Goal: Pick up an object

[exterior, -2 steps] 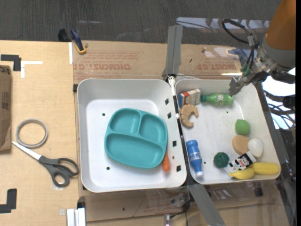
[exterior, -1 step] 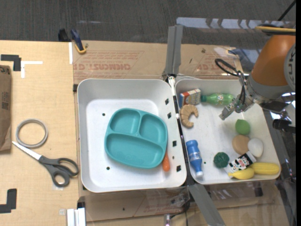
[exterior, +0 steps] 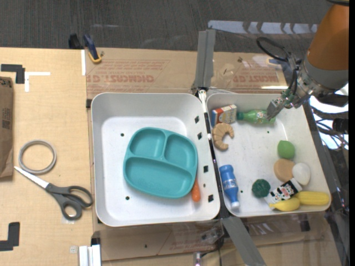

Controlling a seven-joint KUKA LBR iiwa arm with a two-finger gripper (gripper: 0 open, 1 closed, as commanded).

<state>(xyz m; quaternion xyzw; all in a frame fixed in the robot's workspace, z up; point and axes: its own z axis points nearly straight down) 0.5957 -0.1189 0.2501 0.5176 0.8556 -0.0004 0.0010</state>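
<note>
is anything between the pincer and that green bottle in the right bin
Nothing visible does. The pincer is right at the green bottle, at its right end near the back wall of the right bin. The small carton and croissant lie on the bottle's far side, to the left.

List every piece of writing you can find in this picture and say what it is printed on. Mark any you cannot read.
"CHEMCAZ, CT" or similar, upside down and uncertain: brown cardboard behind the left bin.
Red print, too blurred to read: cardboard behind the right bin.
Small carton: label too small to read.
Blue bottle: label unreadable.
</note>
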